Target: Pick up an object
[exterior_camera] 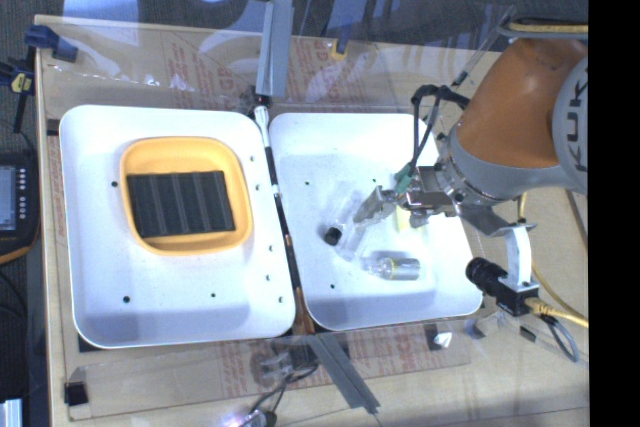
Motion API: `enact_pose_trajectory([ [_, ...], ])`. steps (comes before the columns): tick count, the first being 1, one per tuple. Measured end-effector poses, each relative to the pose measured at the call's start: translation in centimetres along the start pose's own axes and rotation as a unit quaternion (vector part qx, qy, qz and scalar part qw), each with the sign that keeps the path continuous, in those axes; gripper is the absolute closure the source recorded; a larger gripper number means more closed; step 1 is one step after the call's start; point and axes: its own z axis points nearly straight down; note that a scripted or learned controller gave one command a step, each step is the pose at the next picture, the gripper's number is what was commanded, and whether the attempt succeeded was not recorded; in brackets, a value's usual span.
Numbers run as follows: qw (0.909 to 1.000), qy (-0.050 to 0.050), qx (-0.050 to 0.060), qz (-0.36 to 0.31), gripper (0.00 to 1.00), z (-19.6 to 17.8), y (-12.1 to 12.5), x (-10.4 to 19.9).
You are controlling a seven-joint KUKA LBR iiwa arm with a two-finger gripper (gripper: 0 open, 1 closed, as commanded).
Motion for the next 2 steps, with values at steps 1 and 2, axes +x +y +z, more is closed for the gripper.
enact_pose_trajectory([
  [1, 1.0000, 0.000, 0.000, -0.001, 0.00, 5.8, -0.2, -6.2],
  [2, 0.9962, -0.001, -0.002, -0.087, 0.00, 8.4, 4.3, -8.3],
])
